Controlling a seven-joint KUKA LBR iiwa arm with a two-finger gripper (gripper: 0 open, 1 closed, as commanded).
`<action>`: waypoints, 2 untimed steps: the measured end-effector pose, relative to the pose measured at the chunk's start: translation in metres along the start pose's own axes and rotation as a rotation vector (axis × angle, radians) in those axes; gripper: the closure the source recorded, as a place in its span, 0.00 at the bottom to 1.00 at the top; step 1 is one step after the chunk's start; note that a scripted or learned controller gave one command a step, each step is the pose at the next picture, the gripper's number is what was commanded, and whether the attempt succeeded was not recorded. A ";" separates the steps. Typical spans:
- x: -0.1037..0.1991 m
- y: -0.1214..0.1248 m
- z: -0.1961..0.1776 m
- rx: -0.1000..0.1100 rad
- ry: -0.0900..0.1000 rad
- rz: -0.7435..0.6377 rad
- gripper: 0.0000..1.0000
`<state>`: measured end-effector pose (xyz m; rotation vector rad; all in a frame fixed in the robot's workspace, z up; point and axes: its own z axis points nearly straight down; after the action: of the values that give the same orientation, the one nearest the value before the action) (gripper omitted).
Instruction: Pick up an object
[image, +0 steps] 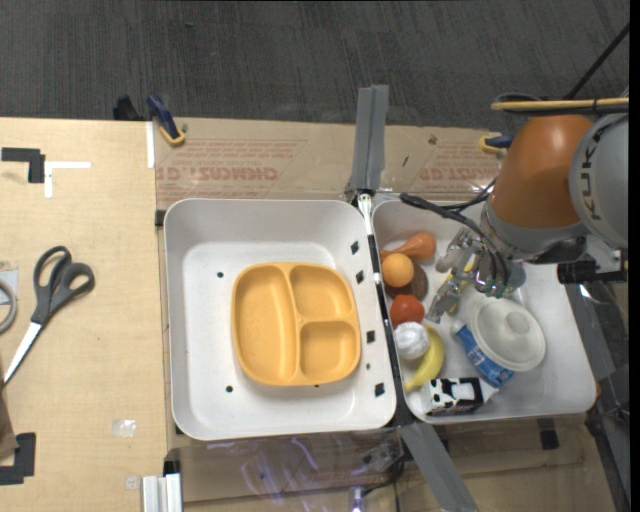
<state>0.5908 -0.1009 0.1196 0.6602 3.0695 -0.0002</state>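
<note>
My gripper (462, 277) hangs over the right bin (560, 400), its metal fingers spread apart with nothing between them. Just left of it lie an orange ball (397, 270), an orange carrot-like piece (418, 246) and a red tomato-like ball (407, 308). Below those are a white crumpled object (411, 340), a yellow banana (430, 362) and a black-and-white cow toy (456, 395). A white lidded bowl (509, 333) sits right of the fingers, with a blue-labelled bottle (478, 354) beside it.
The left bin (190, 300) holds a yellow divided plate (296, 323). Scissors (45, 295) lie on the wooden bench at far left. A grey bar (369, 140) rises behind the divide between the bins. The arm's orange band (545, 170) fills the upper right.
</note>
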 end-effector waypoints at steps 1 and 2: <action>-0.012 -0.001 0.026 0.000 -0.002 0.078 0.00; -0.014 0.000 0.016 0.000 -0.007 0.075 1.00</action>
<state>0.6033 -0.1067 0.1037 0.7737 3.0363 -0.0024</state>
